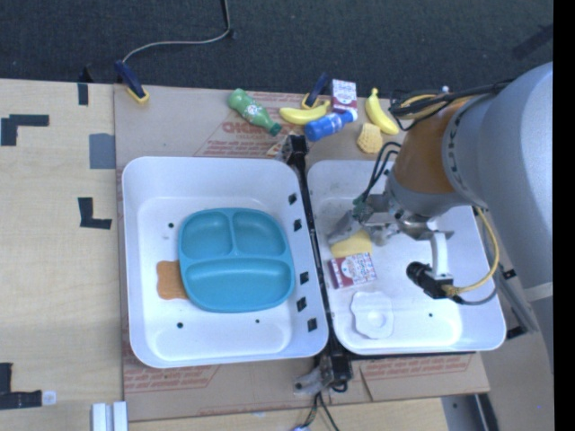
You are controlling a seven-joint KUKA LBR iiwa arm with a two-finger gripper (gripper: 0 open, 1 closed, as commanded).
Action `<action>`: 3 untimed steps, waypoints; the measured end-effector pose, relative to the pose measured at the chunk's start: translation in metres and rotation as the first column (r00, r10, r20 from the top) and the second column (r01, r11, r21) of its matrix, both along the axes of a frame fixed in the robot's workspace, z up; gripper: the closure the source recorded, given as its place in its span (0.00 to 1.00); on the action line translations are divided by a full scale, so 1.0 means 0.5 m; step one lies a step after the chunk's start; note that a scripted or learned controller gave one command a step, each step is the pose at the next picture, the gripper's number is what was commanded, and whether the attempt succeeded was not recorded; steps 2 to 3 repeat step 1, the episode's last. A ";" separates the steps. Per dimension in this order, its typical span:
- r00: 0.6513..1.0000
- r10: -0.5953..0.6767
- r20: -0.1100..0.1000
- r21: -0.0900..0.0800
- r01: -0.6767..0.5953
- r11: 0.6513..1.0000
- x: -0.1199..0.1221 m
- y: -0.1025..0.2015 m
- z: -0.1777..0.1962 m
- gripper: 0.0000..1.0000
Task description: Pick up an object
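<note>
In the right bin [467, 330] the end effector [346, 230] reaches down over a yellow block [352, 244], its grip state impossible to tell, so this looks like the grasping step, with a clean lift needed next.

left bin [144, 241]: divided plate [237, 259] inside
right bin [467, 326]: box [351, 269] and lid [371, 315] inside
behind bins: bananas [304, 113], bottle [252, 111]

text: none legible | red-white packet [353, 269] print blurred | cardboard [235, 138] red marks, possibly lettering
</note>
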State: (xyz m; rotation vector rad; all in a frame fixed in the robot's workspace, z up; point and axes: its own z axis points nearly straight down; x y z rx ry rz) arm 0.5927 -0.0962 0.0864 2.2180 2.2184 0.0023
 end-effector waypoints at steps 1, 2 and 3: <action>1.000 0.000 0.000 0.000 0.000 1.000 0.000 0.000 0.019 1.00; 1.000 0.000 0.000 0.000 0.000 1.000 0.000 0.000 0.019 1.00; 1.000 0.000 0.000 0.000 0.000 1.000 0.000 0.000 0.019 1.00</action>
